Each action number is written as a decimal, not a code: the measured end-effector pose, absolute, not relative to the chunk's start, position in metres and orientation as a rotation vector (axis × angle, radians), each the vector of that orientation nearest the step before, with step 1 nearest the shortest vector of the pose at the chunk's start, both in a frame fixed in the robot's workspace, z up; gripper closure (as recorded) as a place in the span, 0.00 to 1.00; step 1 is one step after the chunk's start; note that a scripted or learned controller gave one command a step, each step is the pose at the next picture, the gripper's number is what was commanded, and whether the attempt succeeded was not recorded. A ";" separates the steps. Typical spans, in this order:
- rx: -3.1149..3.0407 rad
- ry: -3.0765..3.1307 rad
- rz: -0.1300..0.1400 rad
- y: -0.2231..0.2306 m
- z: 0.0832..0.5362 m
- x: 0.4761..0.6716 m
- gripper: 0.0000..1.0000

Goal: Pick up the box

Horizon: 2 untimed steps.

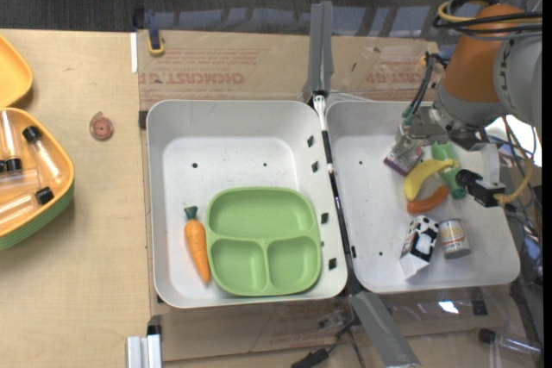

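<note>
The 2 white bins (164, 211) sit side by side on the surface; my fingers (412, 144) hang in the right one, state I cannot tell. The box (420, 242) lies well below them, touching a can (454, 238) that could foul my grip.

From my seat I read 1 line of print: red letters on the cardboard sheet (226, 67) behind the left bin, upside down from this camera, spelling roughly "CHEMCAST". More red print sits on the cardboard (379, 75) behind the right bin, too blurred for me to make out.
</note>
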State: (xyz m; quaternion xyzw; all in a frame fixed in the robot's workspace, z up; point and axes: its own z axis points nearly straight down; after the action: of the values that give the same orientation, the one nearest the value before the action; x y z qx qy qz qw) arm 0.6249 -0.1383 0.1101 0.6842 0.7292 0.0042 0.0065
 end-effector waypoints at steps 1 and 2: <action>2.140 2.282 0.013 -0.138 0.110 0.625 0.00; 2.055 2.361 0.006 -0.140 0.100 0.629 0.00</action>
State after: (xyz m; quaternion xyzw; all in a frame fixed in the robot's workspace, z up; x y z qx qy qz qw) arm 0.6289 -0.1405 0.0998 0.6565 0.7543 0.0020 0.0059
